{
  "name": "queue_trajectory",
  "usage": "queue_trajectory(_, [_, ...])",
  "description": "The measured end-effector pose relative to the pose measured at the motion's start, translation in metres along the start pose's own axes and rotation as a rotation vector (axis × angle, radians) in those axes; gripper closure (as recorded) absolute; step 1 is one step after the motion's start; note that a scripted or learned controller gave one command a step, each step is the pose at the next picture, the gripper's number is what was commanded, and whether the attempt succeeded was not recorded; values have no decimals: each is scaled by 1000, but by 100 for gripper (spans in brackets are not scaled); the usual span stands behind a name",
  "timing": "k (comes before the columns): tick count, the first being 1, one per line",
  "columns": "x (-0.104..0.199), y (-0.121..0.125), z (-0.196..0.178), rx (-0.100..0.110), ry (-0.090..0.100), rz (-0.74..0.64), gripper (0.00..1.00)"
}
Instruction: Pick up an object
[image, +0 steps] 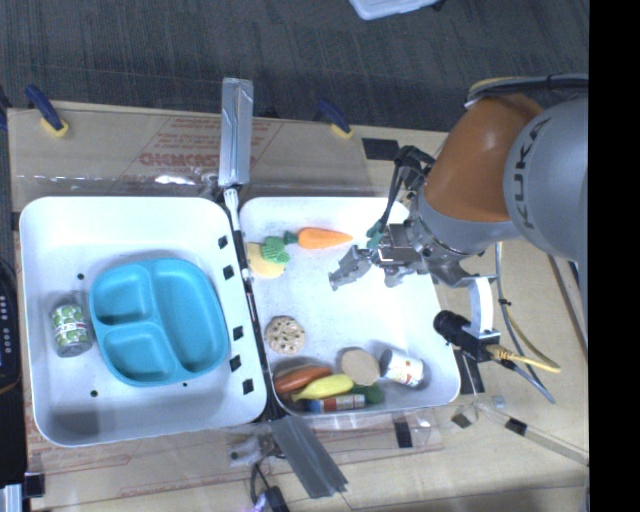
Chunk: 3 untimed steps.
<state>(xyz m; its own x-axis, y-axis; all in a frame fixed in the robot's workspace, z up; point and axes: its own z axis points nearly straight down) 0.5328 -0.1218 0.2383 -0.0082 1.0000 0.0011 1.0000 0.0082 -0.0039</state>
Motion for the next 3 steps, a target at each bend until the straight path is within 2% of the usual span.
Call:
queue_trajectory(1, [-21, -36, 146, -3, 0, 165, 0])
queue_trajectory(2, [27, -42, 148, 1, 2, 38, 0])
queue_trajectory(3, [31, -56, 148, 2, 3, -78, 0])
